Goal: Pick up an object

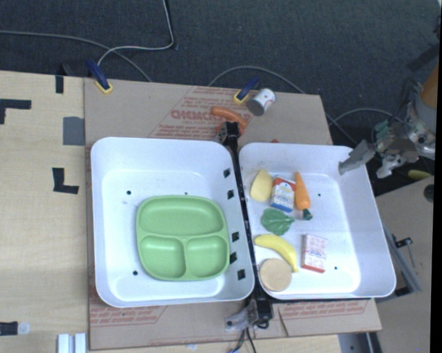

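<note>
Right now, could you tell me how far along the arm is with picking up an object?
Nothing looks done yet. The gripper hovers at the right bin's upper right rim with nothing between its fingers. The carrot, banana, small red-and-white box and other items lie in that bin, and the green tray sits in the left one. Choosing a target, descending, grasping and lifting all remain.

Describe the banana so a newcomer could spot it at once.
Look in the right-hand white bin, along its lower left part. The banana lies there, between the green leafy piece above and the round tan disc below. It alone is long, curved and bright yellow.
</note>
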`<control>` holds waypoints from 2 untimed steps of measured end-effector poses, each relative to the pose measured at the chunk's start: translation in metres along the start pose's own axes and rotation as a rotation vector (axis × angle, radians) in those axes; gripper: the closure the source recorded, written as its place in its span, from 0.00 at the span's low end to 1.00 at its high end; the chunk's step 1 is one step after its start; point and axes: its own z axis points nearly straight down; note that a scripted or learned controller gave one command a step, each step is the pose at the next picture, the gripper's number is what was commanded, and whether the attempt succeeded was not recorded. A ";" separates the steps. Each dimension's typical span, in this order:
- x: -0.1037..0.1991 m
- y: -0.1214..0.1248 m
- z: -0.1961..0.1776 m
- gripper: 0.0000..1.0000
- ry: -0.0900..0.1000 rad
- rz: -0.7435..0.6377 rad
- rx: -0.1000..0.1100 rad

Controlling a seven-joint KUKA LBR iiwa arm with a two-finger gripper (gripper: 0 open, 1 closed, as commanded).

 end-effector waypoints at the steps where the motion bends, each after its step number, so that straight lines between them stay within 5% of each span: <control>1: 0.051 0.032 0.086 0.00 0.001 -0.001 0.002; 2: 0.047 0.047 0.189 0.00 -0.001 -0.002 -0.011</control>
